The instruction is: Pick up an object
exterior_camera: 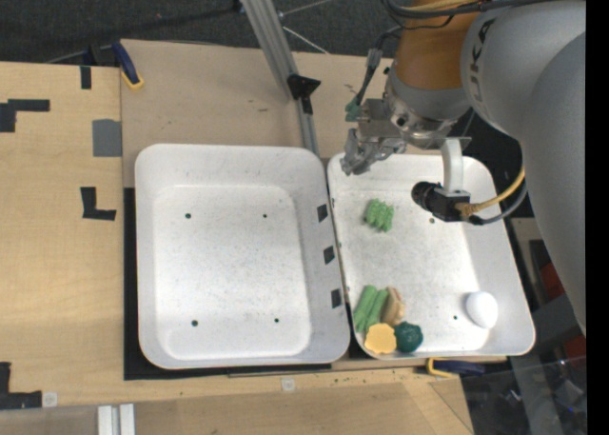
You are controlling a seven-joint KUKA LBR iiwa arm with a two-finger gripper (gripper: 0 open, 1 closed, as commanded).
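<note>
The arm [495, 52] enters from three o'clock. Its gripper [357, 159] hangs at the right bin's [495, 233] eleven o'clock corner, holding nothing; how wide it stands cannot be told. A green piece [379, 215] lies loose just at five o'clock of it. Picking looks not yet begun.
</note>
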